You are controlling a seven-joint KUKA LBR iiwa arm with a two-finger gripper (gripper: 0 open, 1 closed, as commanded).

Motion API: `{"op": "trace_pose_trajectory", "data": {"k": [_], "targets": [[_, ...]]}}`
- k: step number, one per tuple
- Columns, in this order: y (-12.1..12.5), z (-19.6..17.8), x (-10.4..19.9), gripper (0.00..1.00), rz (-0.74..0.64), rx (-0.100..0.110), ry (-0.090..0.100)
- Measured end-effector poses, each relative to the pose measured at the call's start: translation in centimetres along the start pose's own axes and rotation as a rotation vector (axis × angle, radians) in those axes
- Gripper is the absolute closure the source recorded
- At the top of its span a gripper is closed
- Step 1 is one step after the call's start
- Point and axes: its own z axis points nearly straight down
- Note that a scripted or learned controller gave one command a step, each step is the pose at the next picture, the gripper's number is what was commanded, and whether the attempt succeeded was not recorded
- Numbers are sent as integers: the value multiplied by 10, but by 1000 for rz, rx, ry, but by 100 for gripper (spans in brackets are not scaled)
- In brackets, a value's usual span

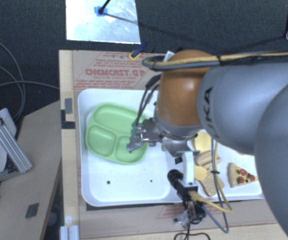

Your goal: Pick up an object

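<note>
Camera view is showing you two white bins (91, 184) sitting side by side on the table. One green divided plate (111, 131) is lying flat in the left bin, toward its far left part, with its long axis running from far left to near right. One pizza slice toy (241, 175) is resting in the right bin, its tip pointing left, beside a few pale yellow pieces (204, 176). Your pincer (135, 138) is hanging over the plate's right edge; whether it is gripping the rim, you cannot tell. The grey arm (254, 104) is covering much of the right bin.
</note>
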Motion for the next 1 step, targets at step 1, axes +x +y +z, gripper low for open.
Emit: {"op": "trace_pose_trajectory", "data": {"k": [1], "targets": [[3,-8,-7,100,9,0,-4]]}}
